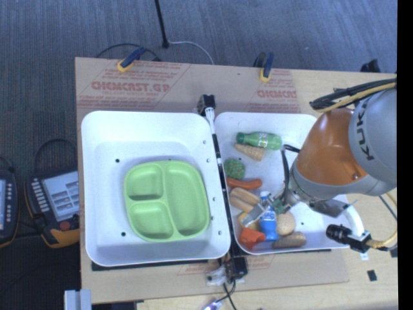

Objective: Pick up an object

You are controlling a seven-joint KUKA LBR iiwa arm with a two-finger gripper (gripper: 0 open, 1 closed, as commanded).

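My bench [174, 86], a tan board printed with red lettering, carries two shallow white bins side by side: the left bin [103, 147] and the right bin [297, 118], their inner walls touching along the middle. Two clamps, one yellow-and-blue [131, 59] and one yellow [264, 68], grip its far edge. Dark carpet [64, 18] surrounds it.

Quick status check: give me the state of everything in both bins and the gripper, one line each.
Green divided plate: flat in the left bin, compartments bare.
Left bin: holds the plate.
Right bin: holds a pile of toy food.
Green bottle: lying on its side, near the far wall.
Broccoli: resting by the divider.
Carrot: lying flat.
Gripper: down among the pile, grip unclear.
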